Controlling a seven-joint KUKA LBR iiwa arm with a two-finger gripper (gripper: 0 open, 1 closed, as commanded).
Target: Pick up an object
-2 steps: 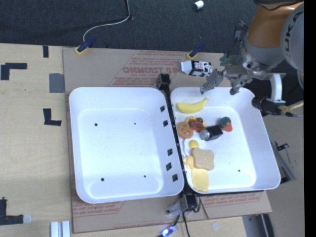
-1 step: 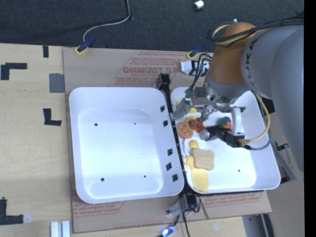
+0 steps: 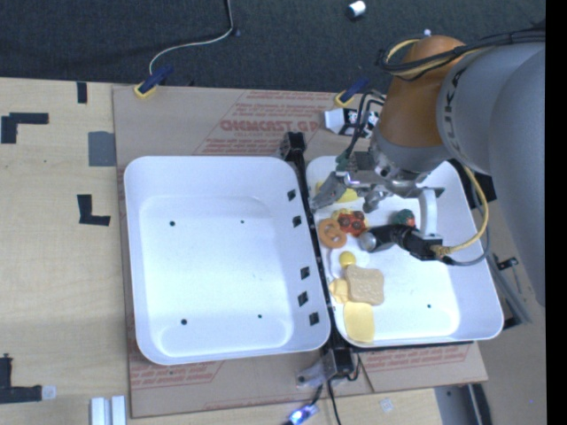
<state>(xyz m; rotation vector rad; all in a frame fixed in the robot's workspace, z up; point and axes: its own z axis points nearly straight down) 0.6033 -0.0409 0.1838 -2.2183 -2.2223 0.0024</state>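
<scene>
Two white bins are sitting side by side; I am viewing the arm (image 3: 461, 104) reaching into the right bin (image 3: 469, 312). The gripper (image 3: 368, 204) is hovering over toy food near the divider: an orange slice (image 3: 334, 231), a bread slice (image 3: 365, 284), a yellow piece (image 3: 359, 321). Finger state: I cannot tell.

A light wooden bench (image 3: 53, 264) with black tape marks (image 3: 89, 211) meets dark carpet (image 3: 115, 16) along its far edge. A brown cardboard sheet (image 3: 239, 127) covers the bench's middle.

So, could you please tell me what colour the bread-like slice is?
Tan, light brown: the bread slice in the right bin, camera view.
</scene>
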